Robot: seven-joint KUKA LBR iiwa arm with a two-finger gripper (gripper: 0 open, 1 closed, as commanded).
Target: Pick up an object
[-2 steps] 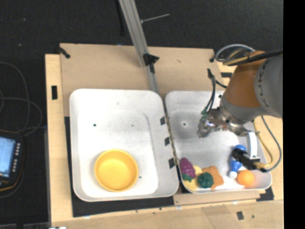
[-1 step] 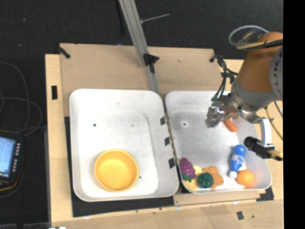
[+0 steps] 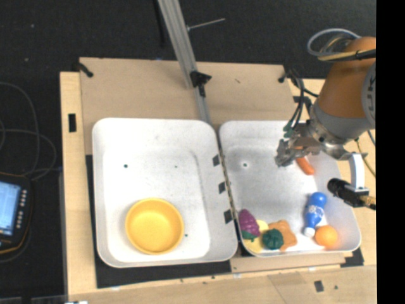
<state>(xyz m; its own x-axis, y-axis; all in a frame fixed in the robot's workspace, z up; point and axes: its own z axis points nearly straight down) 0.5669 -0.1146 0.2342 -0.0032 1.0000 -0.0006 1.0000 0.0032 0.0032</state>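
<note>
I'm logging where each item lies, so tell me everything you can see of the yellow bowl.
The yellow bowl is round and shallow, smooth and matte like plastic, uniformly yellow with a slightly thicker rim. It sits upright, opening upward, with nothing visible inside. It rests on the floor of the left bin, in its near part close to the front wall. No other object touches it, and the gripper is over the right bin.

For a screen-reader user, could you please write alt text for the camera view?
A robot arm's gripper hovers over the right bin, beside a small orange piece. Toys cluster at that bin's near edge: a purple one, a green one, a blue-and-white bottle, an orange ball. The left bin holds a yellow bowl.
</note>
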